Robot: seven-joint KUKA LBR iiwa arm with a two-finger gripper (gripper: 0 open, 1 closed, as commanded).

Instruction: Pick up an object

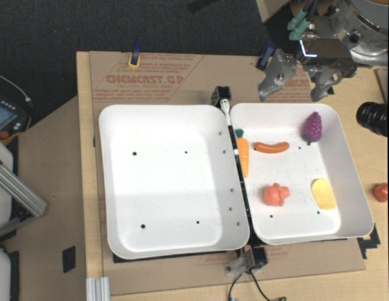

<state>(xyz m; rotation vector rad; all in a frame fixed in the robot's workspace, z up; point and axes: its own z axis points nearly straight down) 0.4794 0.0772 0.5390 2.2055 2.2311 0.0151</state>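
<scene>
Nearest the camera in the right bin [354,221], a knobbly pink-red lump [275,194] and a smooth yellow piece [323,193] lie apart, with a slim orange carrot [243,156] tight against the dividing wall and a glossy sausage [270,147] and bumpy purple grapes [312,127] beyond. Farthest back, the pincer [297,88] hangs spread wide and empty above the bin's far rim; these rounded, slick plastic shapes could squirt from closing fingers, and the carrot leaves little room.

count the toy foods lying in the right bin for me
5. Carrot along the left wall; sausage just right of it; grapes at the far right corner; pink fruit near the front middle; yellow piece to its right. None looks hidden.
</scene>
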